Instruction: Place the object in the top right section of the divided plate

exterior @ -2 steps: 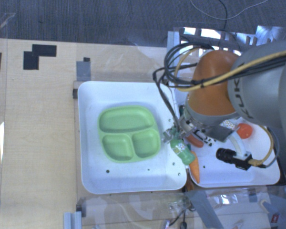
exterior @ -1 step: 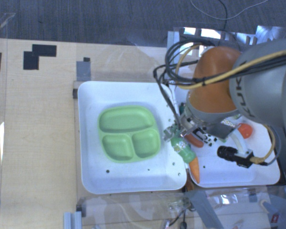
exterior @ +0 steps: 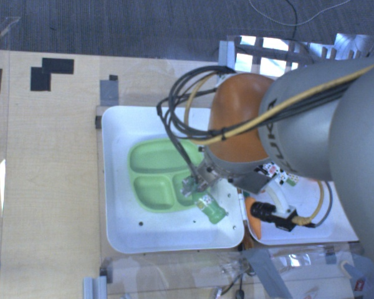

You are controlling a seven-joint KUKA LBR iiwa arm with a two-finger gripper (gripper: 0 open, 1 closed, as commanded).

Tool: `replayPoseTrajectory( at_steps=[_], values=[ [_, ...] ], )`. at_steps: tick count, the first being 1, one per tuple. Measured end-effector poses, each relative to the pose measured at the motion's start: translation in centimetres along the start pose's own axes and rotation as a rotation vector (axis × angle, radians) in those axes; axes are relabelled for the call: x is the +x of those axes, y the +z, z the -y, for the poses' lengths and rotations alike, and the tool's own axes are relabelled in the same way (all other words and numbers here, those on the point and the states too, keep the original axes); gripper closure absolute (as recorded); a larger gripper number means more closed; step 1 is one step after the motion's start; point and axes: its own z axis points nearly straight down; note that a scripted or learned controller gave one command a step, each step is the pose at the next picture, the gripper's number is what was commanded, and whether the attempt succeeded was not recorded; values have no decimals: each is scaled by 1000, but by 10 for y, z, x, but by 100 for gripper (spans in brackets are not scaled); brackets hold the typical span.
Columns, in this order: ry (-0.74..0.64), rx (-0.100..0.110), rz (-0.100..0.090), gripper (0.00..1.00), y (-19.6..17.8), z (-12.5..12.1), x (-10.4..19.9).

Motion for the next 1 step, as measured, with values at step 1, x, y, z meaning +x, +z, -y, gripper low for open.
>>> replayPoseTrajectory(
  at_steps=[1],
  values=[
    [11, -1, 1, 100, -30, 15, -13]
  ],
)
